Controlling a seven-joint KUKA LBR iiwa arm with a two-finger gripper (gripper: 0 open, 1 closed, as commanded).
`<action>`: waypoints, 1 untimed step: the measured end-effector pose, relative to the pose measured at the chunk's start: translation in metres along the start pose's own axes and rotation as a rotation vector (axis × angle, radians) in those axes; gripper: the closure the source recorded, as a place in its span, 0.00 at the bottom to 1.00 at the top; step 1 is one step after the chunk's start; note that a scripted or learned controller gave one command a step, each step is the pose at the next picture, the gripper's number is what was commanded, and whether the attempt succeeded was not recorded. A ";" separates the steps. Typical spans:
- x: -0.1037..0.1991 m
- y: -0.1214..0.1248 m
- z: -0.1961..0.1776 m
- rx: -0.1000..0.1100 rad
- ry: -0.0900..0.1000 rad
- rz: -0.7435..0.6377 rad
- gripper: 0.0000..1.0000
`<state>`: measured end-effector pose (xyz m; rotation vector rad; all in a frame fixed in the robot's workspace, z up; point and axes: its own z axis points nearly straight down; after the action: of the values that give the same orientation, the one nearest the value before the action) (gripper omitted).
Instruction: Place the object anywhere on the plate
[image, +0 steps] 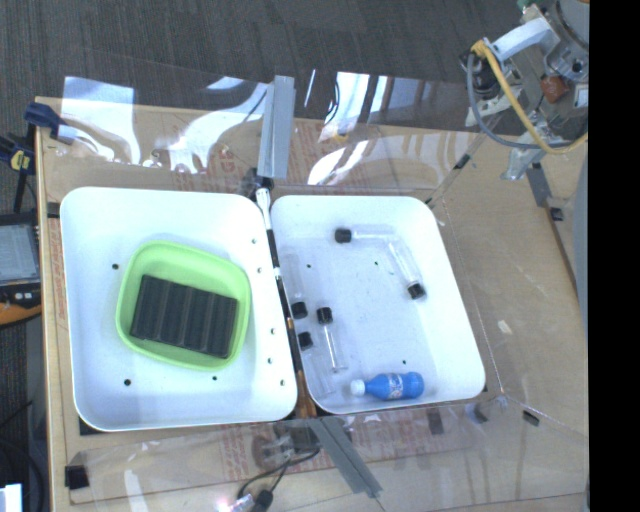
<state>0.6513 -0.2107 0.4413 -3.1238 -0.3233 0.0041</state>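
Up at the far right corner, beyond both bins: gripper (532, 88), hanging above bare bench (520, 300), well apart from every loose item. Grip state: cannot tell, wrist hardware too tangled and partly cut by the frame edge. Nothing seen held. Around it, a yellow cable (505, 85) looping over grey wrist parts, a white bracket (522, 38) above.

Nearest, the right bin (455, 300). Clear tube (372, 236) lying near the back wall, black cap at its left end. Second clear tube (405, 266) just right of it, slanting toward the front, black cap at the lower end. Third tube (330, 345) toward the left wall, thin, black cap at its upper end. Two small black pieces (297, 309) close against the left wall, kind not resolvable. Blue bottle (390, 386) on its side at the front edge, white cap pointing left, touching or nearly touching the front wall.

Farther left, the left bin (90, 380). Green plate (132, 285) roughly centred there, squarish with rounded corners, turned slightly. On the plate, dark ribbed block (186, 317), flat, covering most of the plate's floor, within the rim on all sides.

Between the bins, a grey bar (275, 130) running back from the seam. Glare streaks on clear sheeting along the back of the bench.
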 end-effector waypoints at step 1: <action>0.000 0.000 0.000 -0.001 0.000 0.000 0.00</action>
<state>0.6513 -0.2109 0.4413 -3.1243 -0.3235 0.0043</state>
